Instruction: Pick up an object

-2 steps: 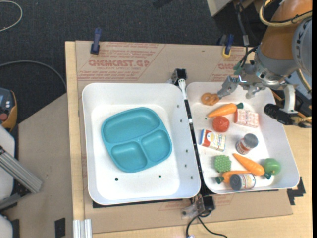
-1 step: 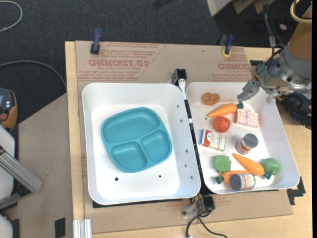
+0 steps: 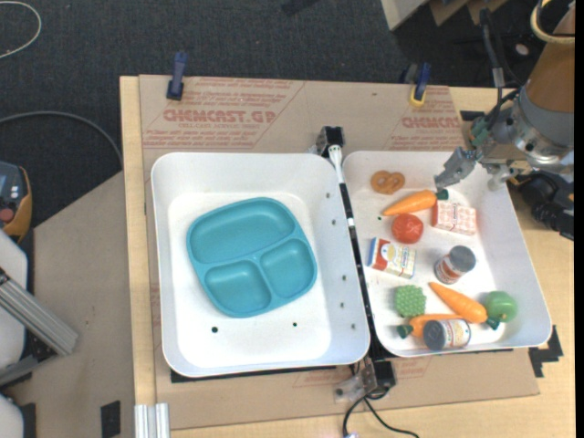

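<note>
Above the right bin's (image 3: 525, 245) far edge, the gripper (image 3: 453, 173) hangs, state unclear

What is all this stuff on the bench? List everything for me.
Bins: two, white, side by side on the bench.
Divided plate: one, teal, left bin.
Pretzel: one, brown, right bin, far end.
Carrots: two, orange, right bin.
Tomato: one, red, right bin.
Cartons: two, red and white, right bin.
Cans: two, right bin.
Broccoli: one, green, right bin.
Pepper: one, green, near corner.
Clamps: two, blue, far edge.
Gripper: one, grey, over the right bin.
</note>
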Available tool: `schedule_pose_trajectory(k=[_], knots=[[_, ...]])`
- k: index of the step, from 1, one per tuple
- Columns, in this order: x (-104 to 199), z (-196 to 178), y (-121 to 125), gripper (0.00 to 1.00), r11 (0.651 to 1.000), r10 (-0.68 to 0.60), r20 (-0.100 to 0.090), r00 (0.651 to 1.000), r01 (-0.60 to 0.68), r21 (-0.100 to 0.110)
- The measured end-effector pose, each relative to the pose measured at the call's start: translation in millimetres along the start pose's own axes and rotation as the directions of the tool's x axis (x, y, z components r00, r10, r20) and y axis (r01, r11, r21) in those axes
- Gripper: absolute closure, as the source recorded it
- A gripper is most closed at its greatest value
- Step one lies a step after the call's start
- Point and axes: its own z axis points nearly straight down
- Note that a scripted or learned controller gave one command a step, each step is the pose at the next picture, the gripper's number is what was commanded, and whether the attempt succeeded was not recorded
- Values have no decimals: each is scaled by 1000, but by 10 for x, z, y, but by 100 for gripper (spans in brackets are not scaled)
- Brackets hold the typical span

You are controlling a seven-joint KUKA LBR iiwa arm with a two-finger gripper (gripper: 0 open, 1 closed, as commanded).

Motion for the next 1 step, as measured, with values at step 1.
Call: schedule_pose_trajectory(k=[1], knots=[[0, 0, 0, 0, 1000, 0, 0, 1000, 0, 0]])
